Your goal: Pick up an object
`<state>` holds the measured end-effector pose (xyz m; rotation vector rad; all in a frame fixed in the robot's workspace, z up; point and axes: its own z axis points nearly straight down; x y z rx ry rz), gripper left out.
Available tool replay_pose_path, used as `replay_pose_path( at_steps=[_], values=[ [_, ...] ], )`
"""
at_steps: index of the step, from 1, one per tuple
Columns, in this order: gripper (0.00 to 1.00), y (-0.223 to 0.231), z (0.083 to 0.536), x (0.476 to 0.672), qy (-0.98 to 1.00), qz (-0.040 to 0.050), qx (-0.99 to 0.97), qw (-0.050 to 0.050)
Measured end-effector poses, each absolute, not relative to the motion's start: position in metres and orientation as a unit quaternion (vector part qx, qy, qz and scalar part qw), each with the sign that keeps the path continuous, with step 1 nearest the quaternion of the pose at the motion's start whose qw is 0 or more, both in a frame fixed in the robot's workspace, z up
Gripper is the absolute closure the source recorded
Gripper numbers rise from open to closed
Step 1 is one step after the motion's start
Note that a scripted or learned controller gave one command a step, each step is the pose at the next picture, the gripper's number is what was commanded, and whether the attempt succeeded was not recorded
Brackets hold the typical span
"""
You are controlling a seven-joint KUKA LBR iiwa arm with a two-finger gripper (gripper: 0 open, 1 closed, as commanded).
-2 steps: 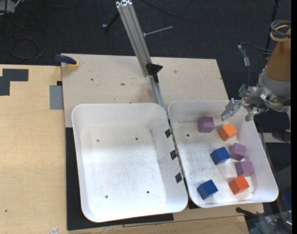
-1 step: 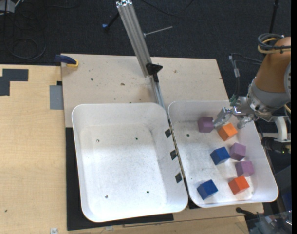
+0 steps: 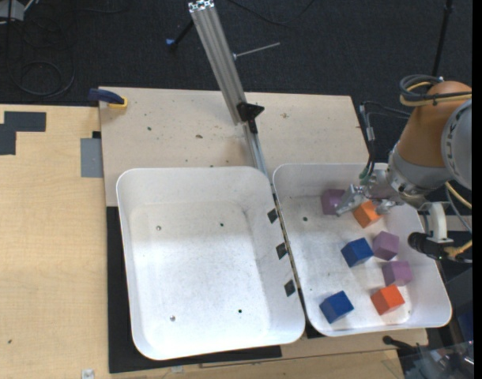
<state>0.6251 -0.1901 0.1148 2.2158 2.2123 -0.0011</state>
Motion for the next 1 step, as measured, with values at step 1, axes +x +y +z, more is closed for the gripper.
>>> replay_pose_path(
  at_steps=[1],
  values=[
    [1.0, -0.1898, 0.128, 0.6265, 0.706, 0.0016, 0.709, 0.006]
  ],
)
